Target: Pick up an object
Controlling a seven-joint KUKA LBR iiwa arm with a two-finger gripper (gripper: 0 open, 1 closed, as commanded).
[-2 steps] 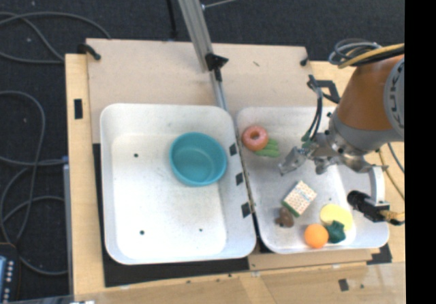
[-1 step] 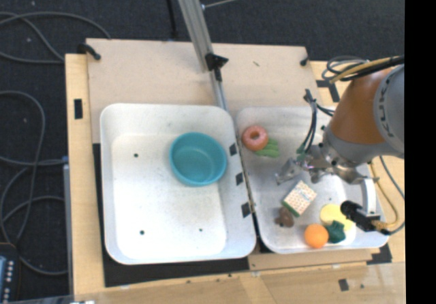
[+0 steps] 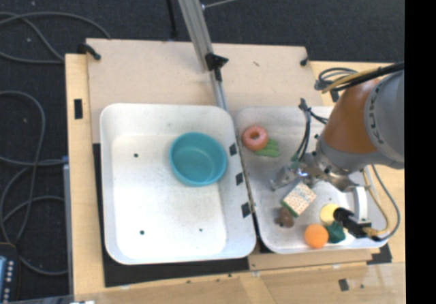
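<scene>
White bins, arm over the right one.

Teal bowl (image 3: 198, 158) sits alone in the left bin (image 3: 136, 228), toward its upper right. In the right bin (image 3: 272, 118) the arm (image 3: 361, 122) reaches in from the right, its orange band above the wrist. The gripper (image 3: 291, 178) hangs low near the bin's middle, just above a checkered block (image 3: 299, 198); the block lies tilted close under the metal fingertips, and whether they are apart or together cannot be told, nor whether they touch it. A pink ring (image 3: 255, 137) rests at the bin's upper left on a green piece (image 3: 270, 148). A small brown thing (image 3: 285, 219) lies just below the block. An orange ball (image 3: 316, 236), a yellow piece (image 3: 329, 213) and a dark green one (image 3: 336, 232) cluster at the lower right.
</scene>
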